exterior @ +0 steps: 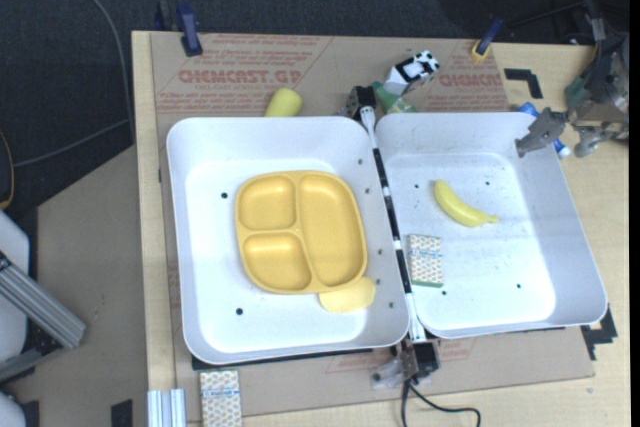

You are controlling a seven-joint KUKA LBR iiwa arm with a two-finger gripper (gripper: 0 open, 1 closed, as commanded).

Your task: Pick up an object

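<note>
Hovering at the far right corner of the right bin (560, 245), the gripper (562, 132) sits just above the bin's rim, its grey metal fingers (535, 133) spread apart with nothing between them. One finger points left over the bin's edge; the other lies toward the bench side.

Below and to the left of the gripper, well apart from it, a small banana (462, 206) lies on the smooth white floor of that bin. It is yellow, curved and glossy, resembling moulded plastic. Further below the gripper, near the divider between the two bins, a flat rectangular packet (426, 260) with a fine printed pattern rests against the bin's left wall.

Far to the left of the gripper, the left bin (200, 215) holds a yellow tray (300, 231), rounded-rectangular, matte, and divided into three compartments. A pale yellow rounded piece (347, 295) touches the tray's near corner.

Left of the gripper on the brown cardboard bench top (330, 65), beyond the bins, lie a yellow cylindrical object (284, 102) and a small black-and-white figure (415, 68).
</note>
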